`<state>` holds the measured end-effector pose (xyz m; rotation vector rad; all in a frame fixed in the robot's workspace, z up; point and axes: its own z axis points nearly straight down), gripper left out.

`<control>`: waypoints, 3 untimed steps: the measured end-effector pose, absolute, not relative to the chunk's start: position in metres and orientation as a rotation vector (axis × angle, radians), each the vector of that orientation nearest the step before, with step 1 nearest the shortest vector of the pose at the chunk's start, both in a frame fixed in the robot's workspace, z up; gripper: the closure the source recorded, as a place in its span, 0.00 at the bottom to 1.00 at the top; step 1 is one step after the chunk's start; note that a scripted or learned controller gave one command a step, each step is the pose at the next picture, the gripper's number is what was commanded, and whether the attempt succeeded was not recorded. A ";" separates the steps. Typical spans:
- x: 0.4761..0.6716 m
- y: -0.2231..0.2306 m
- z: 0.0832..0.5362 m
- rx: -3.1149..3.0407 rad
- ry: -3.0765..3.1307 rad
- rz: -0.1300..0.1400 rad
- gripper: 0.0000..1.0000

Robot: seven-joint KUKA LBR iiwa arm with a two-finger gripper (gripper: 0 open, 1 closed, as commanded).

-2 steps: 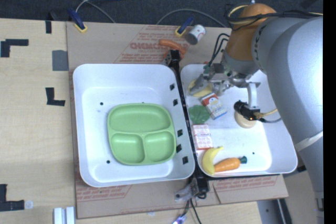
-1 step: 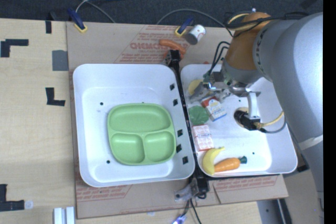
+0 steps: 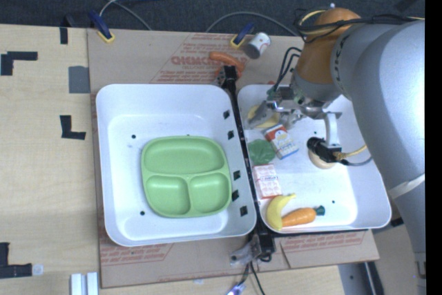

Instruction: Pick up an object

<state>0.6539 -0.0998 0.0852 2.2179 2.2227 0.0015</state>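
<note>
**The gripper is low in the right bin, by the small things**

From the camera above the bench, you see two white bins side by side. The left bin [image 3: 117,148] has a green plate [image 3: 186,175] with three hollows, and it lies flat in the middle. The right bin [image 3: 345,183] has the small things you could pick up.

The grey arm [image 3: 387,100] reaches in from the right. Its gripper [image 3: 282,107] is down at the far end of the right bin, near the wall between the bins. You cannot tell if it is open or closed. You cannot tell if it has hold of anything.

Just beside the gripper lies a yellowish thing [image 3: 257,114], too blurry to name. A small red and white box [image 3: 282,141] lies just in front of the gripper. A green thing [image 3: 261,151] lies next to the box, closer to the wall between the bins. Nearer to you, a white packet [image 3: 266,182] with red print lies flat.

At the near end, a yellow banana [image 3: 276,211] and an orange carrot [image 3: 302,216] lie touching each other.
</note>
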 end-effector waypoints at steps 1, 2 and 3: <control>0.627 -0.097 0.086 2.219 2.219 0.000 0.00; 0.669 -0.102 0.085 2.217 2.222 0.002 0.00; 0.669 -0.122 0.086 2.218 2.221 0.001 0.00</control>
